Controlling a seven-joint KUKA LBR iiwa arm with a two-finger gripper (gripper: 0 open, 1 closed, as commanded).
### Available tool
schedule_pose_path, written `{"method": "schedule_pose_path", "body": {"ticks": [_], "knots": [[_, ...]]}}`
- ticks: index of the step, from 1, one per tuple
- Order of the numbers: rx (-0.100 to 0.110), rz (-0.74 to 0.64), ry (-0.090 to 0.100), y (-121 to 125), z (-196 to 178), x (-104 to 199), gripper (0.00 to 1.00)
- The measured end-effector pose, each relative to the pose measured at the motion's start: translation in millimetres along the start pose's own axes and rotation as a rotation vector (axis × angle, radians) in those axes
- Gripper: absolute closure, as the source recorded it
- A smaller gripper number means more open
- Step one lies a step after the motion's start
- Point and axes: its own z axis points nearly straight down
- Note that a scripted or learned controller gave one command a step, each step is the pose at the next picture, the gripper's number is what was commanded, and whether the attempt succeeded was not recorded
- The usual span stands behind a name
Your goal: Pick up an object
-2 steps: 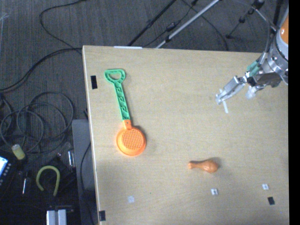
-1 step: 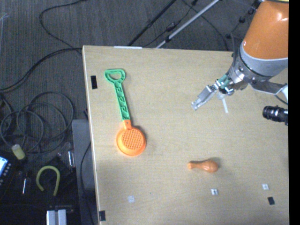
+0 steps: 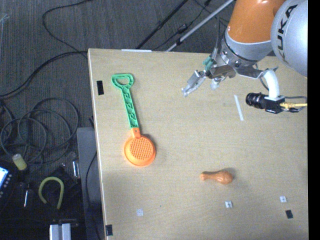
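A toy strainer lies on the left of the wooden bench top (image 3: 190,144), its green handle (image 3: 129,104) pointing away and its round orange sieve head (image 3: 140,150) nearer the front. A small orange drumstick-shaped toy (image 3: 218,176) rests towards the front right. My gripper (image 3: 202,85) hangs over the back middle of the bench, below the orange band of the arm (image 3: 252,11). It is open, its two silver fingers (image 3: 191,86) spread, with nothing between them. It is well apart from both toys.
A thin white stick (image 3: 239,107) lies on the bench just right of the gripper. A black cylindrical fitting (image 3: 265,102) juts from the wrist. Cables and a yellow-green loop (image 3: 51,189) cover the floor left of the bench edge.
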Motion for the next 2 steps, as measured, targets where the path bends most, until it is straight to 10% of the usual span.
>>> {"method": "schedule_pose_path", "body": {"ticks": [1,2], "knots": [[0.004,0.147,0.001,24.5,125.7,99.9,0.00],[0.003,-0.004,0.001,28.0,225.6,139.6,0.00]]}}
